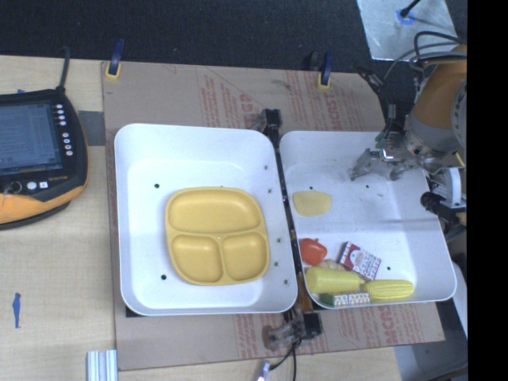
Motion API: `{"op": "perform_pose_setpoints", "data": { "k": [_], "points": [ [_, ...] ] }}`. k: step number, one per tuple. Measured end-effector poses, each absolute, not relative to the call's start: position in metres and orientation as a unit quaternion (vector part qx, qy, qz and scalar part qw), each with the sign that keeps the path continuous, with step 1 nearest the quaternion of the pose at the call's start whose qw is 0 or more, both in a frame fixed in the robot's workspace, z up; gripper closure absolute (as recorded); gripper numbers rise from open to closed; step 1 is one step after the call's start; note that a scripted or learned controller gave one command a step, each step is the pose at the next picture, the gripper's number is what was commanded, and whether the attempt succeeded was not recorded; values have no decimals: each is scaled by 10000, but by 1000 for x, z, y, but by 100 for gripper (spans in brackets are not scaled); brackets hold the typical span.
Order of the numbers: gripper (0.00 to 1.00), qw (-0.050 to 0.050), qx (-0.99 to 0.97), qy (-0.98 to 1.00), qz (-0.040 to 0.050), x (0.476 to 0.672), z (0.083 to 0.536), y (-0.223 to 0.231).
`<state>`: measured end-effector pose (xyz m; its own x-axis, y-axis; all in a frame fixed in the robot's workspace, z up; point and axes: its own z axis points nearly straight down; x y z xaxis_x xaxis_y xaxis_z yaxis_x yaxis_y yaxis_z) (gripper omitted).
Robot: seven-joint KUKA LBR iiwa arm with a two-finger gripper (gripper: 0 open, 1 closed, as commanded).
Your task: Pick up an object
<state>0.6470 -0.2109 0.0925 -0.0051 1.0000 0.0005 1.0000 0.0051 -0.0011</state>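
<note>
My gripper hangs over the far right part of the right bin, its two fingers spread open with nothing between them. The objects lie toward the bin's near and left side: a pale yellow chip-like piece, a red pepper, a small red and white packet, a yellow-green piece, a corn cob and a small white strip. The gripper is well apart from all of them.
The left bin holds a yellow divided plate. A tablet controller lies at the bench's left edge. Clamps hold the cardboard at the back. The arm's orange band rises at right.
</note>
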Motion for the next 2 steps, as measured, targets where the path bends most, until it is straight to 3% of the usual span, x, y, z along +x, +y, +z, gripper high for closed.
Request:
{"op": "perform_pose_setpoints", "data": {
  "k": [1, 2],
  "points": [
    [0, 18, -7056, -7086, 16, 524, 92, -200],
    [0, 8, -7050, -7092, 7, 600, 92, -152]
  ]
}}
